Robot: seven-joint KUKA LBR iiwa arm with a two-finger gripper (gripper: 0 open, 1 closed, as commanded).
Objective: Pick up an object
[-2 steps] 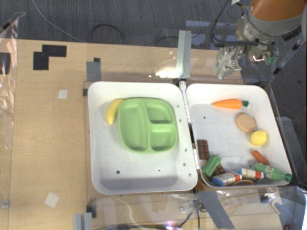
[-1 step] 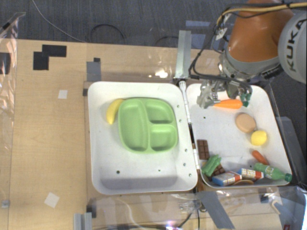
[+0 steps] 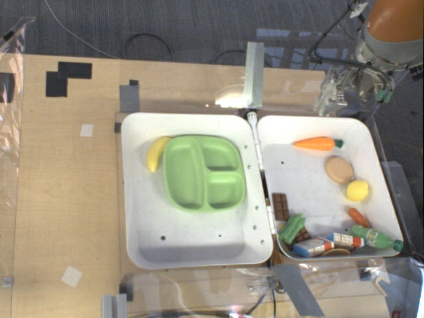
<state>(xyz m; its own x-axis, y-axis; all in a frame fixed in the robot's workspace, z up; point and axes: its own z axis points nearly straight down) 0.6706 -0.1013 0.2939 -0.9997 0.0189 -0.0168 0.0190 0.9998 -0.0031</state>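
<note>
Camera view: hand hangs above the right bin's far edge, finger state indeterminable. Carrot lies just inside that edge; lemon sits nearer the right wall.

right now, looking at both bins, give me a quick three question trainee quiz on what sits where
1. True or false: the banana lies in the left bin, touching the green divided plate.
2. Which toy lies nearest the right bin's far wall: A) lemon B) carrot C) chocolate bar
3. Fill in: the pincer hovers beyond the ____ bin's far edge.

Key: 1 true; 2 B; 3 right.
</note>
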